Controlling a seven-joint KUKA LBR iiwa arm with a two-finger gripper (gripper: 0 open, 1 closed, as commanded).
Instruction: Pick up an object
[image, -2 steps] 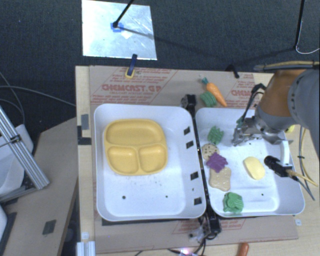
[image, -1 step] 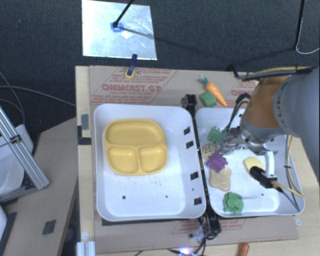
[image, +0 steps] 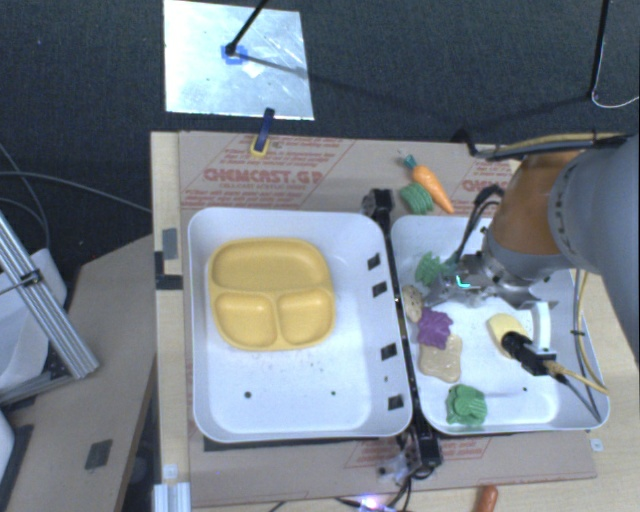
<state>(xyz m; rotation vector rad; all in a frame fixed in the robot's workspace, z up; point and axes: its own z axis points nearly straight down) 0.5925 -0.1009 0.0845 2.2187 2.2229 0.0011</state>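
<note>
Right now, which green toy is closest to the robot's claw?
The green toy at the right bin's top, just left of the gripper. The other green toy lies near the bottom edge.

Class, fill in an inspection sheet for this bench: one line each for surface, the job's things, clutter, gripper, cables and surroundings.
Surface: brown cardboard sheet under two shallow white bins, left bin and right bin.
Job's things: right bin holds a purple toy, a beige flat piece, a green leafy toy, a second green toy and a yellow piece.
Clutter: yellow three-compartment plastic tray in the left bin; orange toy carrot on the cardboard outside the bins.
Gripper: gripper low over the right bin near the purple toy; finger state unclear.
Cables: black cable at upper right.
Surroundings: dark carpet, shiny metal sheet.
</note>
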